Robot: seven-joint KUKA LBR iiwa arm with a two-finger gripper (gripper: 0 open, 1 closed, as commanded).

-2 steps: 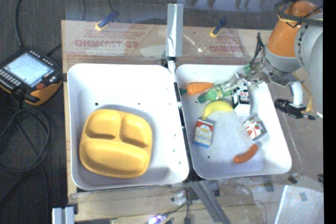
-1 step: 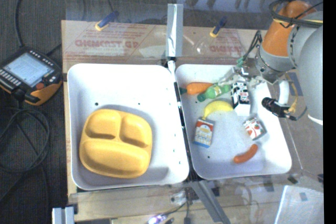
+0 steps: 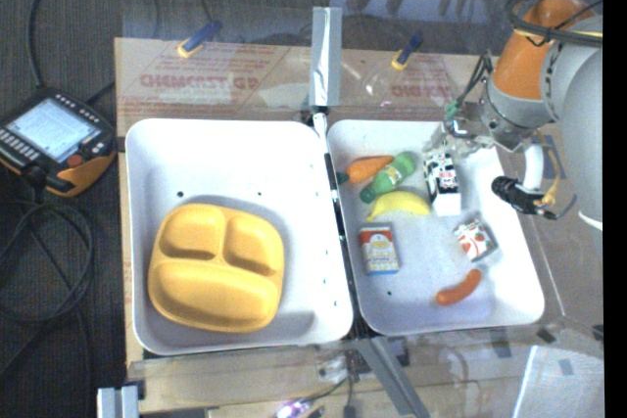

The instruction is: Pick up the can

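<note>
The can (image 3: 379, 250), red with a pale label and a blue lower edge, lies flat in the right bin (image 3: 509, 308), left of its centre. My gripper (image 3: 443, 155) hangs over the far right part of that bin, just above a small black-and-white carton (image 3: 444, 179). It is well away from the can, up and to the right of it. The grey arm with its orange band (image 3: 534, 54) comes in from the right edge.
Around the can lie a yellow banana (image 3: 400, 204), a green bottle (image 3: 390, 176), an orange carrot (image 3: 369, 167), a red-and-white carton (image 3: 473, 240) and a sausage (image 3: 458, 287). The left bin (image 3: 157, 142) holds a yellow divided tray (image 3: 217, 266).
</note>
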